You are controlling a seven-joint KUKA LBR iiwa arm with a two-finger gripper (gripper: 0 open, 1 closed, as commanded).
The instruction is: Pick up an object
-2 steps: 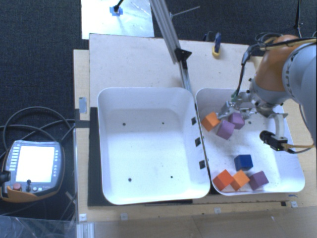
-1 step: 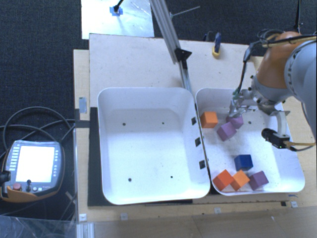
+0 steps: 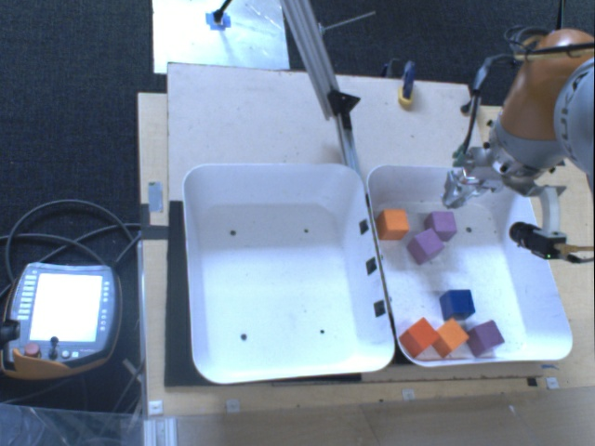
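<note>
Purple cube (image 3: 442, 223), small and plain, lies closest below the gripper (image 3: 456, 191), just toward the near side of the right white bin (image 3: 539, 333); nothing shows between the fingers, and whether they are open or closed cannot be told from this slant. I judge the step to be the approach: the gripper hangs over the bin's far end, not yet down on anything. The next move seems to call for a short shift toward that cube, then a straight descent with the fingers astride two flat faces. Being a cube, it has no real long axis; it sits turned, edges askew to the bin walls, so the wrist may need a twist. A second purple cube (image 3: 425, 245) touches it on the side away from the gripper, crowding one finger. Farther left lies an orange cube (image 3: 393, 223).
</note>
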